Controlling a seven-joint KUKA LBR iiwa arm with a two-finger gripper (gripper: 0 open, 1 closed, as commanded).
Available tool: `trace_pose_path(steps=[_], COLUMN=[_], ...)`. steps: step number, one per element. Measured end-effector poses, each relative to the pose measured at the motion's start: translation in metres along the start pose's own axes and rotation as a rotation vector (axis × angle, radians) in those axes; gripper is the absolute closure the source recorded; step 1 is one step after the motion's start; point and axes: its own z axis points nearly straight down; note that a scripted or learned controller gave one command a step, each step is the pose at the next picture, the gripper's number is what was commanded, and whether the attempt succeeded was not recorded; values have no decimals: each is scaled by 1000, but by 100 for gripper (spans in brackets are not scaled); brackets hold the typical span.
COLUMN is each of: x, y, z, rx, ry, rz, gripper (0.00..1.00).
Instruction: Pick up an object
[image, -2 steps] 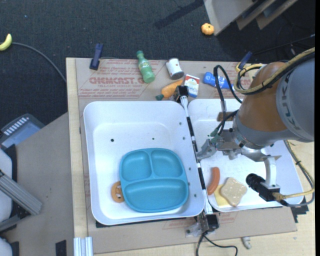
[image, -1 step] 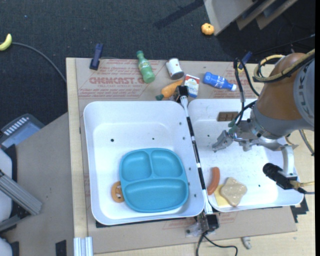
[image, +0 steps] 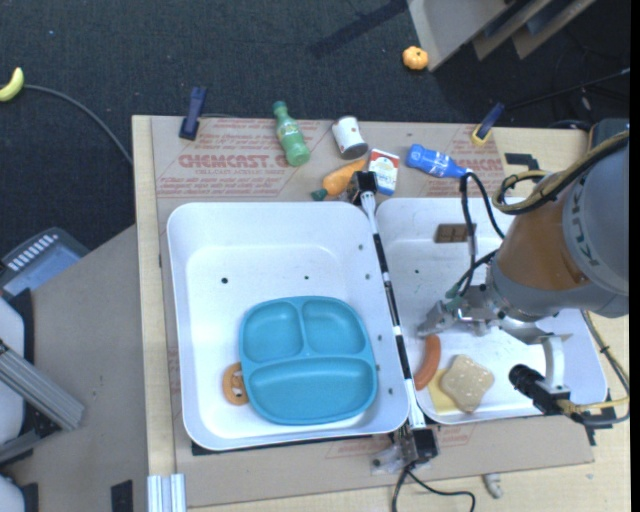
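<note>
1. One fixed camera, mounted above the bench (image: 250, 160), looks down at a slant.
2. Medium range: both white bins (image: 200, 250) fully framed, dark floor beyond the bench's far edge.
3. The arm (image: 560, 250) enters from the right.

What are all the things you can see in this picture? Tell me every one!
Bins: 2, white, side by side on the bench.
Divided plate: 1, blue, left bin.
Pretzel: 1, brown, beside the plate.
Hot dog: 1, orange-red, right bin.
Bread slice: 1, tan, right bin.
Brown block: 1, right bin.
Bottle: 1, green, behind the bins.
Can: 1, white, behind the bins.
Blue bottle: 1, behind the bins.
Gripper: 1, grey, over the right bin.
</note>
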Motion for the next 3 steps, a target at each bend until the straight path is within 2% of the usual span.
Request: trace_pose_path(steps=[1,2,3], x=[0,0,5], y=[0,0,-40], z=[-10,-10,0], rx=[-1,-1,3], ry=[-1,0,1], rz=[0,0,0], gripper=[100,0,0])
